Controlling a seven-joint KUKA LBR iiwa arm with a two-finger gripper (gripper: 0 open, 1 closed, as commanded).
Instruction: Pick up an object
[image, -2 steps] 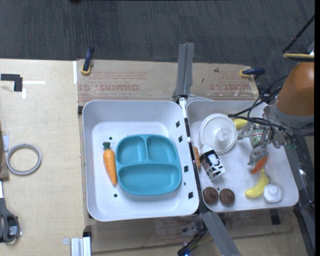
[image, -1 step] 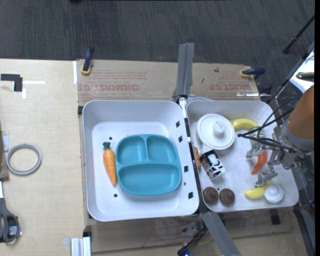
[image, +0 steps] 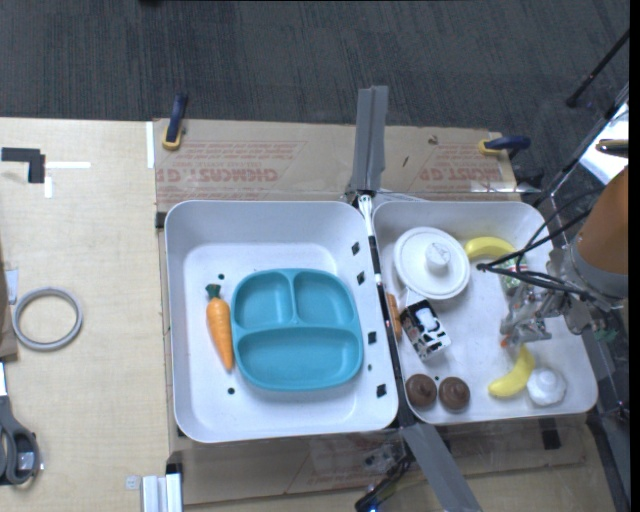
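Observation:
My gripper (image: 524, 330) hangs low in the right bin (image: 470, 215), toward its right side. Just below it lies a yellow banana (image: 511, 379), and a small white round piece (image: 546, 386) rests to the right of that banana. A second banana (image: 489, 247) lies near the bin's far wall, beside a white round lid (image: 431, 262). A black-and-white object (image: 424, 328) sits at the middle left, with two brown round pieces (image: 437, 392) near the front wall. I see nothing held in the gripper.
The left bin (image: 190, 330) holds a blue divided plate (image: 297, 328) and an orange carrot (image: 219, 327) to its left. A grey tape ring (image: 44, 318) and scissors (image: 15, 452) lie on the wooden bench at the left. Cables run over the right bin's far right corner.

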